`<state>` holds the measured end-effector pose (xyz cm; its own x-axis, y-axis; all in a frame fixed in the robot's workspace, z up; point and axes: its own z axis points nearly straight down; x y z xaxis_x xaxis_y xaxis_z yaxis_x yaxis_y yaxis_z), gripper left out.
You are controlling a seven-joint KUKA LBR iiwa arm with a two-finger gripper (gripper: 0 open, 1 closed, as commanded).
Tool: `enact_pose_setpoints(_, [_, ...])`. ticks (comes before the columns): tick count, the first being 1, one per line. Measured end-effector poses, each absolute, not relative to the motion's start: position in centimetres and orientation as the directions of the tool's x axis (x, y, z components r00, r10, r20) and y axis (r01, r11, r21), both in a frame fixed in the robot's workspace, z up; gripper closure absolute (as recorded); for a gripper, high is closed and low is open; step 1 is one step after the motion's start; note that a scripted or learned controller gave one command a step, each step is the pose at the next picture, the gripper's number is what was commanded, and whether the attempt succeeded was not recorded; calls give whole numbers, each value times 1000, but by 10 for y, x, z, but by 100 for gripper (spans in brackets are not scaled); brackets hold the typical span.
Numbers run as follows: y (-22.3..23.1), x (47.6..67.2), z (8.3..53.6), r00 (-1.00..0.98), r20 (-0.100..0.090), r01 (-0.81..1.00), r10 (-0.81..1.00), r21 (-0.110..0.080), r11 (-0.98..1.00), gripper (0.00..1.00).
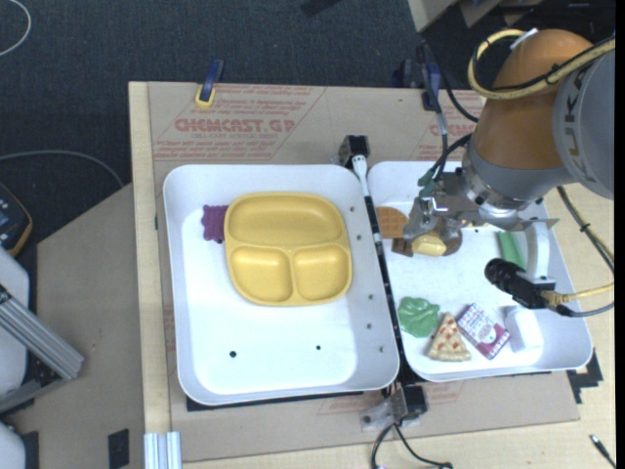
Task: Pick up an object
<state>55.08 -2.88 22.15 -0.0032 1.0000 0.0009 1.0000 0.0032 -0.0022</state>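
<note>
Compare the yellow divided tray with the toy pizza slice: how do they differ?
The yellow divided tray lies in the left bin; the pizza slice lies in the right bin. The tray is far larger. The tray is a rounded rectangle, the slice a triangle. Both lie flat.

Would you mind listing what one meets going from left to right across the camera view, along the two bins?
Purple toy → yellow divided tray → green leafy toy → pizza slice → small printed packet
</note>
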Motion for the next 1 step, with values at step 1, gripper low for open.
enact_pose_setpoints(1, [5,544,235,-3,1,1000,1000,1,3,100])
